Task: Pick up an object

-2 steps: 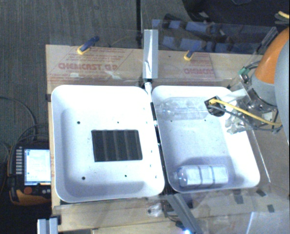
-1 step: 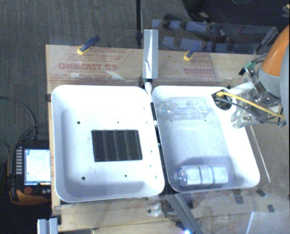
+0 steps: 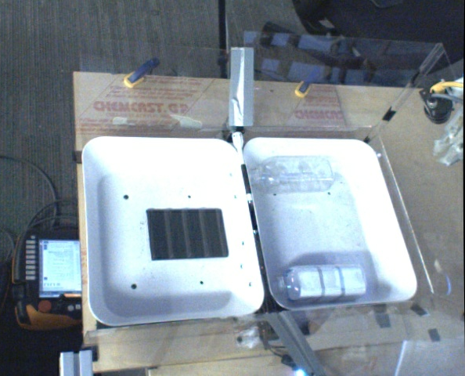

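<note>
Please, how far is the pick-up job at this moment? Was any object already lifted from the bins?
Done: nothing looks lifted. The clear plastic bottle lies at the far side of the right bin, the white pack at its near side, and the dark ridged tray rests flat in the left bin. In hand: nothing. Left: the whole pick, reach, grasp and lift.
</note>
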Motion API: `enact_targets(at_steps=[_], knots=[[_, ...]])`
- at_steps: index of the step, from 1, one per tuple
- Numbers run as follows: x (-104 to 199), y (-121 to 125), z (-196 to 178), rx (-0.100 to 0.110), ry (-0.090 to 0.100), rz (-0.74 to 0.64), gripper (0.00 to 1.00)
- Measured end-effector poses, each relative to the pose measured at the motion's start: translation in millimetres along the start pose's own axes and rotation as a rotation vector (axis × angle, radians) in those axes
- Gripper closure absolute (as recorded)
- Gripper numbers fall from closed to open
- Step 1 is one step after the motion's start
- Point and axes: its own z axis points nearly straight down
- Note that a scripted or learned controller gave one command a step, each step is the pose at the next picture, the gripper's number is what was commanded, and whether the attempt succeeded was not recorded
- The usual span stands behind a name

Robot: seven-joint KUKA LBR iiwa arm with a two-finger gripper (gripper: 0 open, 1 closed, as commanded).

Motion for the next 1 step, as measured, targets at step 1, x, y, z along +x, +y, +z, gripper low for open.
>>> enact_targets(at_steps=[1], knots=[[49.4, -61.7, 51.3, 0.000, -0.002, -0.003, 1.00]])
